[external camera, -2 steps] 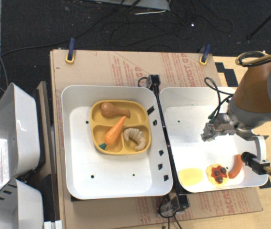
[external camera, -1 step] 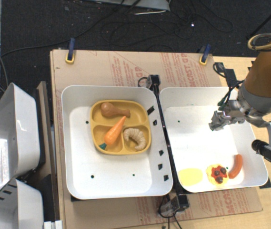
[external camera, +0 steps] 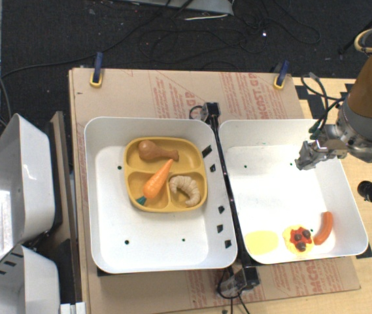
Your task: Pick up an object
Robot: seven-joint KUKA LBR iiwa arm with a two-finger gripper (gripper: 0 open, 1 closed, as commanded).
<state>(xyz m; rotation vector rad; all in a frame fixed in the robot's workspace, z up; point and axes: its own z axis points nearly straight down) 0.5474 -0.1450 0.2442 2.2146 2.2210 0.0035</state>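
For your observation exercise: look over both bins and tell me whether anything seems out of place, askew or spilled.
Nothing looks spilled or damaged. The yellow divided plate sits slightly turned in the left bin, with the drumstick, carrot and shrimp each in its own compartment. The sausage rests tilted against the right bin wall.
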